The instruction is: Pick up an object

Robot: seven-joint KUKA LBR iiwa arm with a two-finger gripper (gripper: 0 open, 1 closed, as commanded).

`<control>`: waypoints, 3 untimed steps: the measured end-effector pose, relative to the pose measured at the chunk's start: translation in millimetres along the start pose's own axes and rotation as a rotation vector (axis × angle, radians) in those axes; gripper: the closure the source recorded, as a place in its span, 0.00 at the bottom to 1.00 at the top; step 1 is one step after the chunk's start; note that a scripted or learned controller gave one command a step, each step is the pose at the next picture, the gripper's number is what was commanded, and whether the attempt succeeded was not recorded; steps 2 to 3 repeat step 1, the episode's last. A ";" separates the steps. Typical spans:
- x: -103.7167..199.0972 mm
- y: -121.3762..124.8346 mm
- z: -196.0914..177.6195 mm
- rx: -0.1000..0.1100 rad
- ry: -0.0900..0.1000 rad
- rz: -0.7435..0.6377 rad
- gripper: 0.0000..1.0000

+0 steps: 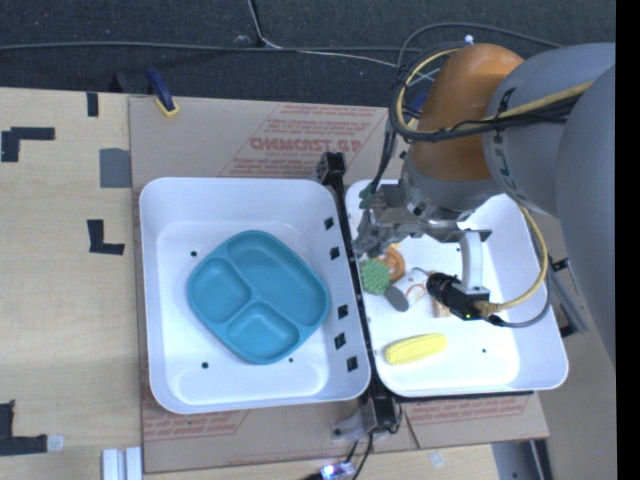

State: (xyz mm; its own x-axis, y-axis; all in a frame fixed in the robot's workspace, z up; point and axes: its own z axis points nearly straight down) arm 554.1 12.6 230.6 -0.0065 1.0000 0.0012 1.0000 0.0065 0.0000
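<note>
In the right bin (520,368), my gripper (373,240) hangs low over the left side, just above a small cluster of objects. Right below it are a green knobbly piece (375,276) and an orange piece (394,260), with a small grey object (398,297) beside them. A yellow corn cob (415,348) lies apart, nearer the bin's front. The arm's wrist hides what lies directly under the gripper.
The left bin (160,218) holds a blue divided plate (258,295). A black divider with clips (345,268) runs between the two bins, close to the gripper's left. A black connector with a yellow cable (458,297) hangs over the right bin's middle.
</note>
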 end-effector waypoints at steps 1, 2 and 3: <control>60.2 11.2 10.7 0.002 -0.001 0.000 1.00; 60.2 11.2 10.7 0.002 -0.001 0.000 1.00; 60.2 11.2 10.7 0.002 -0.001 0.000 1.00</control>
